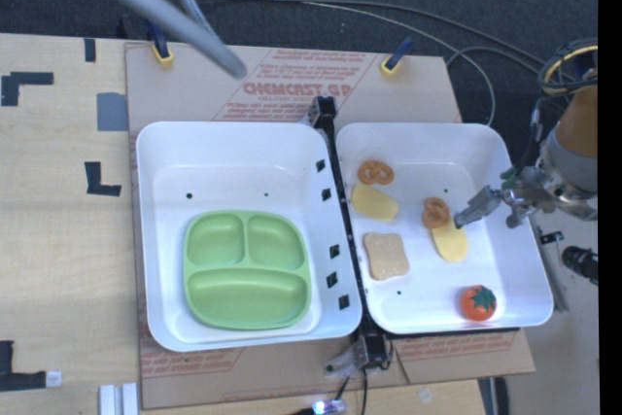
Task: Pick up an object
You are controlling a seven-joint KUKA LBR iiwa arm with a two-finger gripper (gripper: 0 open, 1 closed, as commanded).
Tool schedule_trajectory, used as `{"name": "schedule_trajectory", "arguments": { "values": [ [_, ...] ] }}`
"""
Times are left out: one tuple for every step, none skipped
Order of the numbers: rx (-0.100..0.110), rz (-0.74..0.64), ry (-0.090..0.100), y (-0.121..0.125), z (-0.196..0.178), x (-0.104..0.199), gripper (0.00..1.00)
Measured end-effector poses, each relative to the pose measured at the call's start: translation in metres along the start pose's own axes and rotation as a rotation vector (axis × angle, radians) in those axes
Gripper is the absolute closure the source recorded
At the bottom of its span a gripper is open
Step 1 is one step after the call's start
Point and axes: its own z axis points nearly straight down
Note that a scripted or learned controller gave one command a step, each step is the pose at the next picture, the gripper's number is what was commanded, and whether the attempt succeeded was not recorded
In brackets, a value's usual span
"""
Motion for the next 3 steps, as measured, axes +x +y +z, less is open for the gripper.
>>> {"name": "schedule_trajectory", "arguments": {
  "values": [
    [-0.013, -0.005, -0.003, 0.003, -0.007, 0.001, 0.00],
    [-0.011, -0.004, -0.004, 0.007, 0.036, -0.001, 0.00],
    [-0.009, -0.005, -0.003, 0.009, 0.084, 0.008, 0.00]
  ]
}}
